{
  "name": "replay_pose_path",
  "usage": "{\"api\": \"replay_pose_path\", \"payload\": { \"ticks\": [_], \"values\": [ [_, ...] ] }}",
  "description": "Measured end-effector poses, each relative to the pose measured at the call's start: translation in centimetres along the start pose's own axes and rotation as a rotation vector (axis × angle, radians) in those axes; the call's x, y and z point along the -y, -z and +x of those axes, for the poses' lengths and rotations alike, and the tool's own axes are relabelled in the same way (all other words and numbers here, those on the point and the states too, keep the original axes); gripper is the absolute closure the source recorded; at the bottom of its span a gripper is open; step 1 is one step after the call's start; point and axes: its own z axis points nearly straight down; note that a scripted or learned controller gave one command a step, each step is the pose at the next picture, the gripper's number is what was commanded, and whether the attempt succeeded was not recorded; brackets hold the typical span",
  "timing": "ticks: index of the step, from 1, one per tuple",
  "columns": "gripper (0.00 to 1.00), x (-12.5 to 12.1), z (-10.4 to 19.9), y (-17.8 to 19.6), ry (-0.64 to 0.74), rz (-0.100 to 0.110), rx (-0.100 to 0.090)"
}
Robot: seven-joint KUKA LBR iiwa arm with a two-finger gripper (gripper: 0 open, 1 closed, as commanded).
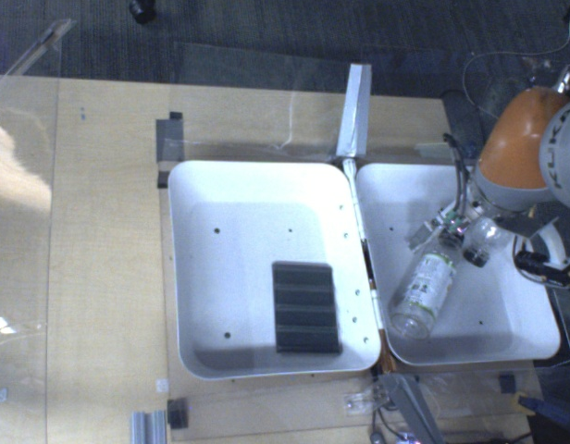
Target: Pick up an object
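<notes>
We record a clear plastic bottle [422, 294] lying tilted in the right bin [535, 340], the gripper [452, 232] poised just above its upper end, finger state indeterminable.

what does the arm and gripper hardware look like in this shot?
Grey arm with a rounded orange band above the wrist. The gripper is small, metallic silver with dark fittings. Thin dark cables loop beside the wrist and above the orange band.

One fixed camera looks down at a slant on my tabletop [100, 248], both white bins [188, 248] mid-frame; my arm [526, 151] enters at three o'clock.
</notes>
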Motion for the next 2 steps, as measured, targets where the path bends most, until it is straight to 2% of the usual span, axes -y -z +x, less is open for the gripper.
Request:
{"api": "replay_pose_path", "payload": {
  "ticks": [1, 2],
  "values": [
    [1.0, -0.35, -0.03, 1.3, 0.0, -0.008, 0.004],
    [0.0, -0.34, -0.03, 1.29, 0.0, -0.008, 0.004]
  ]
}}
